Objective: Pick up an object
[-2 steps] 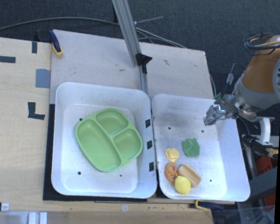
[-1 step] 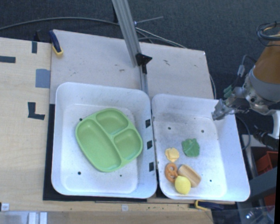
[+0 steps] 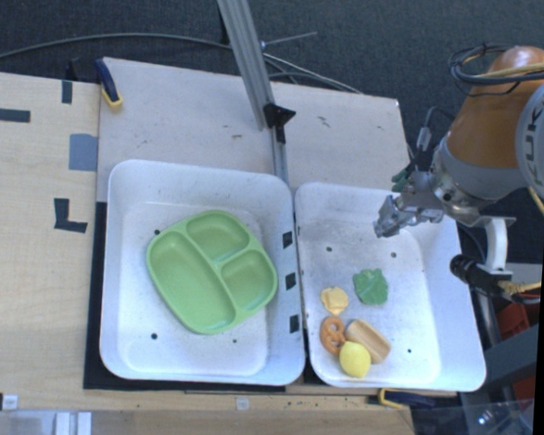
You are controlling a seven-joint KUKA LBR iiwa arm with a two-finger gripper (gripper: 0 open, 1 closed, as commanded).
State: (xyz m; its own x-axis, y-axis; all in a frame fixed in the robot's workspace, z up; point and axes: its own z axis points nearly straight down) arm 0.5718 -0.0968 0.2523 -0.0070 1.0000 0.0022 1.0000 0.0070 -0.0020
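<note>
My gripper [image 3: 387, 226] hangs over the back part of the right bin [image 3: 448, 359], above and slightly right of the toy food. Nothing shows between its fingers. A green leafy toy [image 3: 371, 286] lies in the middle of that bin. Nearer the front lie a small yellow piece [image 3: 335, 300], an orange pretzel-shaped toy [image 3: 333, 333], a tan bread-like toy [image 3: 368, 339] and a yellow lemon [image 3: 355, 360], all close together.
The left bin [image 3: 115, 340] holds a green divided plate [image 3: 212, 270]. A metal pole [image 3: 251, 57] slants down to the back edge between the bins. Cables and a bracket sit to the right of the right bin.
</note>
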